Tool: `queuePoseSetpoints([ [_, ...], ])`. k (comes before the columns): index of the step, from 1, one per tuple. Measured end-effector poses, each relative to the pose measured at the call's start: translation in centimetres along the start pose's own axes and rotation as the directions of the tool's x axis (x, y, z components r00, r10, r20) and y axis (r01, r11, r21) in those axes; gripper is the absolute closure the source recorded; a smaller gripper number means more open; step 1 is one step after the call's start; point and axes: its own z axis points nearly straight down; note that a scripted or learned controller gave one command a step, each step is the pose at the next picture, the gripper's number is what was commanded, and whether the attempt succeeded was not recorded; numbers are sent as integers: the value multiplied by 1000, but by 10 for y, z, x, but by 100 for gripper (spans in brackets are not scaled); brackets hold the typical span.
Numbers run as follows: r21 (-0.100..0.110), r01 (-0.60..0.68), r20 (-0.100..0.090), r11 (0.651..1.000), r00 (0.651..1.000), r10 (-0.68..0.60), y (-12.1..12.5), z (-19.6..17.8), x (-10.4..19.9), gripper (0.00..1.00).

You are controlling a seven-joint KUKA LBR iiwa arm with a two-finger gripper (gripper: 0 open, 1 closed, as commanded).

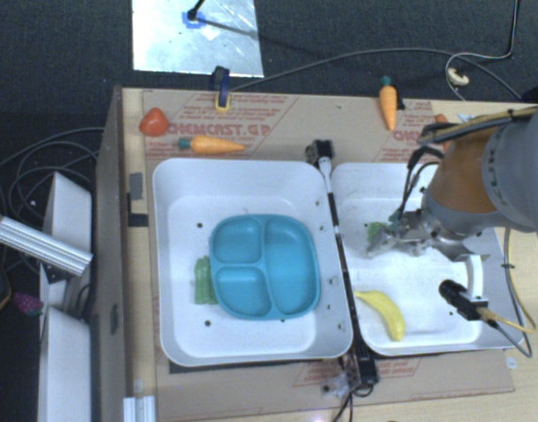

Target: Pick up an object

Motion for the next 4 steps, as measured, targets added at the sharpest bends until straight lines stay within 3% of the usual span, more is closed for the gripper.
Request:
queuePoseSetpoints([
  [1, -1, 3, 0, 1000, 1000, -3, 102, 0, 5, 0],
  [2, 2, -1, -1, 1000, 1000, 1, 52, 0, 21, 0],
  [3, 0, 2, 0, 1000, 1000, -2, 74, 0, 9, 0],
  [4, 2, -1, -1, 1000, 1000, 1, 43, 0, 19, 0],
])
